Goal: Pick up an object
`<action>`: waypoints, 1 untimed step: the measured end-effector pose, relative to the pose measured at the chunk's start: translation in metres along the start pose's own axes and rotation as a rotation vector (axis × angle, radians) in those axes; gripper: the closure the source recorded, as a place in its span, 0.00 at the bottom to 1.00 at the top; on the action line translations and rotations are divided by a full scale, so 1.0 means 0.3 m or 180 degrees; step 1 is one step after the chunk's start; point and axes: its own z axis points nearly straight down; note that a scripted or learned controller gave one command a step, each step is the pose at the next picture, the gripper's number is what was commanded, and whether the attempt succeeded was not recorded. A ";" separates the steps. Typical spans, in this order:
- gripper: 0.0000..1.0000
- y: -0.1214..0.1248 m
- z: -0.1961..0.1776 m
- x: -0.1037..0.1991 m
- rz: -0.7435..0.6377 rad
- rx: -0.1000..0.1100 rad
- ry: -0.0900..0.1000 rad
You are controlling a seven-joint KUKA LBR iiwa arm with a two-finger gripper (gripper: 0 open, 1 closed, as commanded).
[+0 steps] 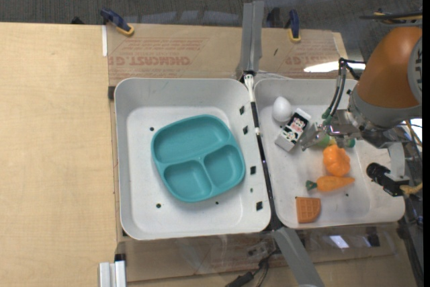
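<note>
While the gripper [316, 138] hangs low between milk carton [293, 129] and orange [336, 159], probably lining up a grab, grip state unclear.

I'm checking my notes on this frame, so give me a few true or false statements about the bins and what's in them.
1. The teal tray lies in the left bin. True.
2. The carrot lies in the left bin. False: it is in the right bin.
3. The egg lies next to the carton. True.
4. The waffle sits on the teal tray. False: it lies on the right bin's floor, near its front edge.
5. The tool is over the right bin. True.
</note>
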 end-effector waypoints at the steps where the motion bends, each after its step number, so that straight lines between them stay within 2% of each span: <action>1: 0.00 -0.011 0.198 -0.259 0.0059 -0.0006 -0.0002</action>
